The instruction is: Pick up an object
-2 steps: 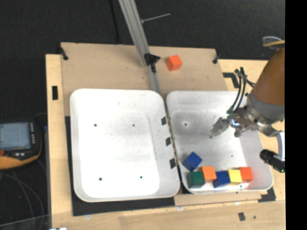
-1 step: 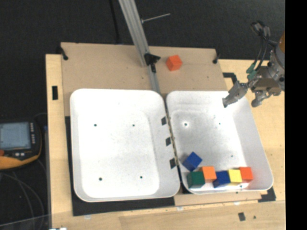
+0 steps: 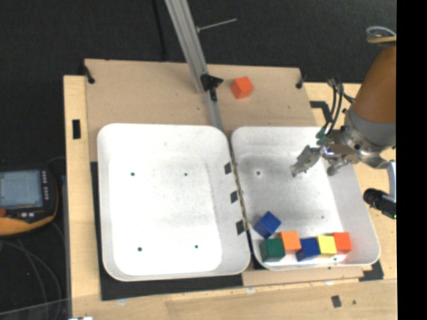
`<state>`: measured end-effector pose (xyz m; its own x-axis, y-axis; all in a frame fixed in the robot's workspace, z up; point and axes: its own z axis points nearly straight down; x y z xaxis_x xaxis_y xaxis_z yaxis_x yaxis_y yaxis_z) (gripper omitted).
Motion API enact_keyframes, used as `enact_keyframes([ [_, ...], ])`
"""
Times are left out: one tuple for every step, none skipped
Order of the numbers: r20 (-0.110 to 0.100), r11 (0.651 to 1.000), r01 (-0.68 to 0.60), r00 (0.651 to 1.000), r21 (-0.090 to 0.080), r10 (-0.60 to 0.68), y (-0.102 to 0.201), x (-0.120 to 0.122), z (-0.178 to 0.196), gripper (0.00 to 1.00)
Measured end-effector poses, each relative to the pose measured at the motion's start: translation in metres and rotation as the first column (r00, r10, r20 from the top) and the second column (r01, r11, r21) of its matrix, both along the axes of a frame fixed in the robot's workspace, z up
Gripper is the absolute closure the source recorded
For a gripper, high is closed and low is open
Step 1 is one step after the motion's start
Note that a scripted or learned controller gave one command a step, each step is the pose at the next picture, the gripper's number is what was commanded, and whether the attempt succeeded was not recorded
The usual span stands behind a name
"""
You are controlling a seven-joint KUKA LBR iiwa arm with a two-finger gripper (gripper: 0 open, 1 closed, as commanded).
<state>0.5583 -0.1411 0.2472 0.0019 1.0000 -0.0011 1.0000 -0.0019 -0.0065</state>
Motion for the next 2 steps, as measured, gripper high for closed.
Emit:
enact_keyframes([
  [0.012,1.0,-0.009,1.0,0.001,0.009,0.038,0.034,0.031,0.0],
  [0.0,1.0,0.005,1.0,-0.002,-0.005,-0.031,-0.026,-0.028,0.0],
])
